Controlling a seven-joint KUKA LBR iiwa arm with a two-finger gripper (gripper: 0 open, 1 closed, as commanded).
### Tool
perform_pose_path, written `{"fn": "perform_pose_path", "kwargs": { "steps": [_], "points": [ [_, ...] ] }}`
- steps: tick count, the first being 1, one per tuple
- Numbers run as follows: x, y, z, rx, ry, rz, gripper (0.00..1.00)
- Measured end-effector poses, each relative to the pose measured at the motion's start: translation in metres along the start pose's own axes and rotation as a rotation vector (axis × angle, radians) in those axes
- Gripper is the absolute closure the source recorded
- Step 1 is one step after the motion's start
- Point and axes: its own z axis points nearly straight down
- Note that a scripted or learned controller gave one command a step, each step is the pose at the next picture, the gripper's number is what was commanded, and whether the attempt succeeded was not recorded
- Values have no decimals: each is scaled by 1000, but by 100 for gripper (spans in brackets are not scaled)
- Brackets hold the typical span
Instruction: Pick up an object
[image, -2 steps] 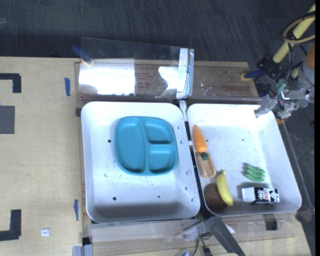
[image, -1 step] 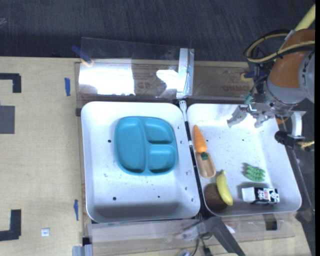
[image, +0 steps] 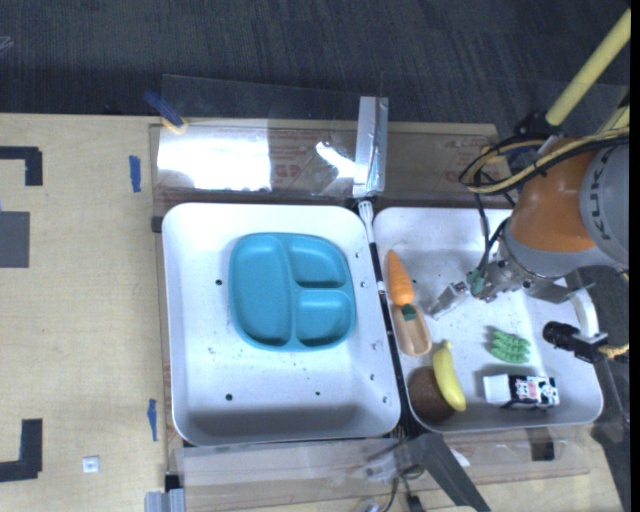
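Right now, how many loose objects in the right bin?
6. Carrot and wooden spoon along the left wall; banana and a brown round item at the lower left; green pods mid-right; black-and-white toy at the lower right. The arm may hide more.

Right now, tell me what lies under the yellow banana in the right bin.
The yellow banana lies partly over a brown round object on the right white bin. The part of it beneath the banana is covered.
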Motion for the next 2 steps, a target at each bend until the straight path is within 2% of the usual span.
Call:
{"fn": "perform_pose_path", "kwargs": {
  "steps": [1, 2],
  "points": [
    [-3, 8, -71, -2, -2, -154, 0],
    [-30, -69, -5, 7, 3, -270, 0]
  ]
}}
